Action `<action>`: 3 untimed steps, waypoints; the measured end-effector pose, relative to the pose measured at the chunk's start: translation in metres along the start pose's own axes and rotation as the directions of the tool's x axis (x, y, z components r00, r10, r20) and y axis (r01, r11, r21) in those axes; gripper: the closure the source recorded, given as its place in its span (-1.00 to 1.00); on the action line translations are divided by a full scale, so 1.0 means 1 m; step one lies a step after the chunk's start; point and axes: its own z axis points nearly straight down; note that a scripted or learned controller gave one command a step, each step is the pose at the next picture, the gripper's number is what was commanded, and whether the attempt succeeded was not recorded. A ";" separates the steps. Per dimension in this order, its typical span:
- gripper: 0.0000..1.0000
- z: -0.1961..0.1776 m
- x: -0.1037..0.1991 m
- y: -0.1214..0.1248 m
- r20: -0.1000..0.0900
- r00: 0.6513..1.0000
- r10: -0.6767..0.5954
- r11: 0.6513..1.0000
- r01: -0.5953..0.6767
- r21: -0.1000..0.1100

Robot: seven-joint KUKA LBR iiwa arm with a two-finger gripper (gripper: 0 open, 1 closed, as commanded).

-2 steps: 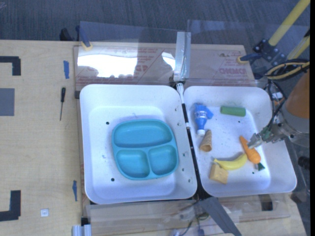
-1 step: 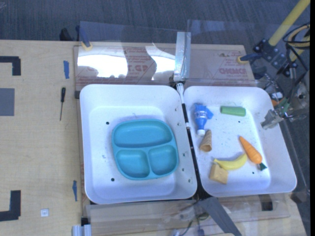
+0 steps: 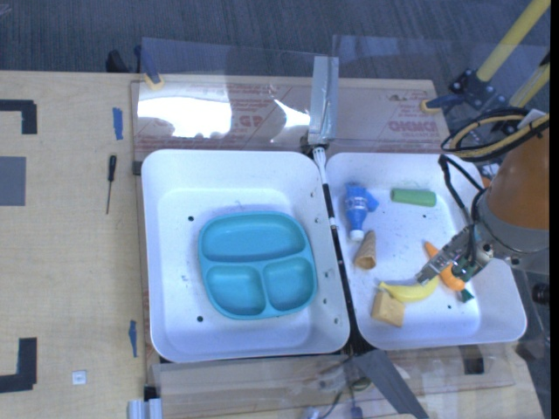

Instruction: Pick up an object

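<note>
In the right bin [image 3: 502,326], my gripper [image 3: 452,267] is low over an orange carrot-like toy [image 3: 434,252] with a teal-green end [image 3: 467,295]. The gripper covers the toy's middle. A yellow banana [image 3: 409,291] lies just left of the gripper, its tip reaching under it. A tan bread-like piece [image 3: 388,307] sits at the banana's left end. Further left lies a brown cone [image 3: 366,250]. A blue and white bottle [image 3: 356,208] and a green block [image 3: 412,197] lie toward the back of the bin.
The left bin [image 3: 166,234] holds a teal divided plate [image 3: 258,264]. A metal divider [image 3: 323,112] and clear panels stand behind the bins. Black and yellow cables [image 3: 476,138] hang beside the arm at the right.
</note>
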 end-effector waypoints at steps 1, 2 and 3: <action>1.00 -0.033 -0.069 -0.036 0.007 0.984 0.176 0.984 -0.176 -0.005; 1.00 0.008 -0.027 -0.011 -0.001 0.960 0.280 0.960 -0.280 0.000; 1.00 0.029 -0.068 -0.051 0.002 0.823 0.569 0.823 -0.569 -0.002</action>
